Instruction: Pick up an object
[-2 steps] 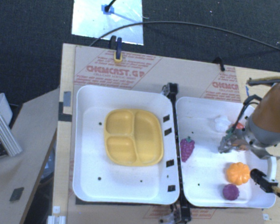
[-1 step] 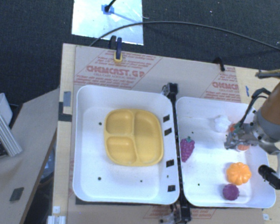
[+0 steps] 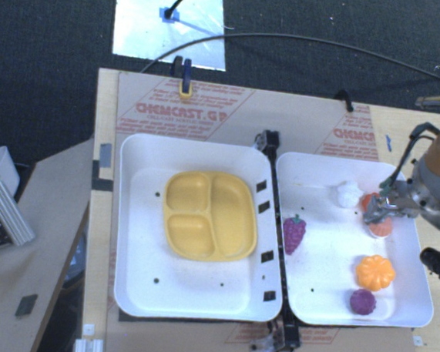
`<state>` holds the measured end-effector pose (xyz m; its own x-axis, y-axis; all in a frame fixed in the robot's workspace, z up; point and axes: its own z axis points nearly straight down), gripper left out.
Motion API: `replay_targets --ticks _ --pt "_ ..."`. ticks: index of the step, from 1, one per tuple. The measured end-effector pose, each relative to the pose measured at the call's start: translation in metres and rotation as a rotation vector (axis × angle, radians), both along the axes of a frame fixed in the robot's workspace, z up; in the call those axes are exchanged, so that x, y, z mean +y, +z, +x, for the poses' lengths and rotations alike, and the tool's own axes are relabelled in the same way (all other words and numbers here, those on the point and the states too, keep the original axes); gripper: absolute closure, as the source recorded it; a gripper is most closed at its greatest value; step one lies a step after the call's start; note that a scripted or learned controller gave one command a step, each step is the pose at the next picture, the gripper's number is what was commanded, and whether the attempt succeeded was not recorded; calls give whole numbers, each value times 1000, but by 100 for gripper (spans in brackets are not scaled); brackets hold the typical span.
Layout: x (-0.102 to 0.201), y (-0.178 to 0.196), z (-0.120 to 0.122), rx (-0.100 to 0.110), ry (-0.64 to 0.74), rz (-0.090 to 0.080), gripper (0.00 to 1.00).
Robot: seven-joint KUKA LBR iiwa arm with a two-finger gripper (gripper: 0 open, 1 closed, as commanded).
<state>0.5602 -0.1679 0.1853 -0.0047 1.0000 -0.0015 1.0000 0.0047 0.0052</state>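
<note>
While my gripper [image 3: 381, 210] hung low over the far right part of the right bin [image 3: 315, 308], it sat right on top of a small red-orange round object [image 3: 380, 225], maybe a toy tomato; part of that object was covered by the metal fingertips. Could not tell how the gripper was set, too small and blurred. Orange-brown wrist housing and grey body came in from the right edge.

Right bin: shallow, white, matte plastic, rounded corners. A white lumpy piece [image 3: 347, 194] lay just beside the gripper on its left, near the far wall. A purple grape bunch toy [image 3: 293, 233], bumpy with a green stem, lay by the bin's left wall, well apart from the gripper. An orange pumpkin toy [image 3: 375, 272], ribbed and glossy, sat nearer the camera than the gripper. A dark magenta bumpy ball [image 3: 362, 302], berry-like, sat just in front of the pumpkin, near the front wall.

Left bin [image 3: 135, 295]: same white plastic, holding a yellow divided plate [image 3: 208, 215], smooth, three compartments, rounded square shape.

Both bins rested on a tan board with red print [image 3: 179, 113].
</note>
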Motion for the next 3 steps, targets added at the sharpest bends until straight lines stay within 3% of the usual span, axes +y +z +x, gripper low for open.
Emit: replay_targets --ticks 1,3 --pt "0 33 1 0 1 0 100" --pt "97 46 24 3 4 2 100"
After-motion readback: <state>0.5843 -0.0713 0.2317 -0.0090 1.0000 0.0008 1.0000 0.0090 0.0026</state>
